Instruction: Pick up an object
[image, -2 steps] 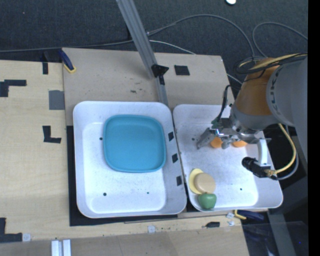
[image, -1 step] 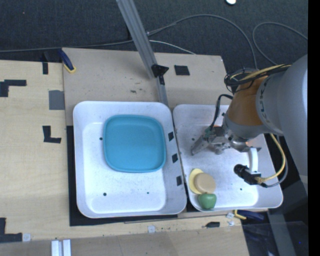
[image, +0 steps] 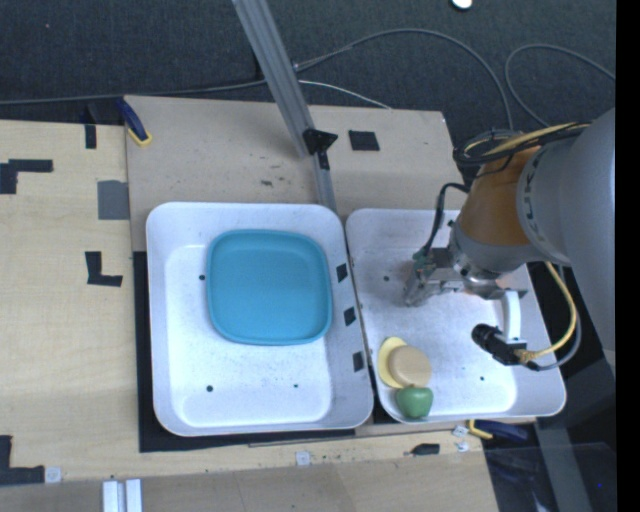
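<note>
Task stuff sits in the right bin (image: 520, 400): a green ball (image: 415, 402) jammed right at the near rim, touching a yellow-tan disc thing (image: 403, 364) just behind it, both tucked into the near-left corner by the wall between the bins. Not much room on those two sides, but the rest of that bin's floor is bare toward the middle and far end.

The pincer (image: 414, 290) is down over the middle of the right bin, well apart from the ball and disc, nothing between its tips as far as I can see. Honestly can't tell if it's apart or together, it's a small grey blur under the arm (image: 500, 215).

Left bin (image: 170, 400) has a blue plate (image: 269, 286) in the far half, with open floor on the near side. The arm's bulk hides the right bin's far-right corner. A grey pole (image: 290, 90) runs off the top of the surface (image: 60, 300).
</note>
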